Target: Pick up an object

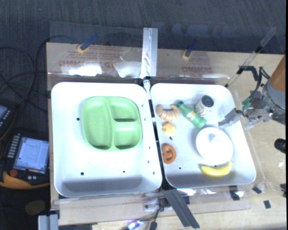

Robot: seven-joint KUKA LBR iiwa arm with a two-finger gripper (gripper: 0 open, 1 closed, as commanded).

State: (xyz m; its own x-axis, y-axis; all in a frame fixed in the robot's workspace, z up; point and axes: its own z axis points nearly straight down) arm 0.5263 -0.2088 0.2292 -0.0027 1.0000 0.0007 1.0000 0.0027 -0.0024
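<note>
The right bin holds a croissant, a green bottle lying on its side, a small dark round cap, a small orange piece, a brown donut, an upturned white bowl and a banana. My gripper hangs over the right rim of this bin, just above and to the right of the white bowl. Nothing shows held in it. The grey arm with its orange band comes in from the right.
A green divided plate lies in the left bin. A metal divider stands behind the seam between the bins. Cables and a tablet lie off the bench to the left.
</note>
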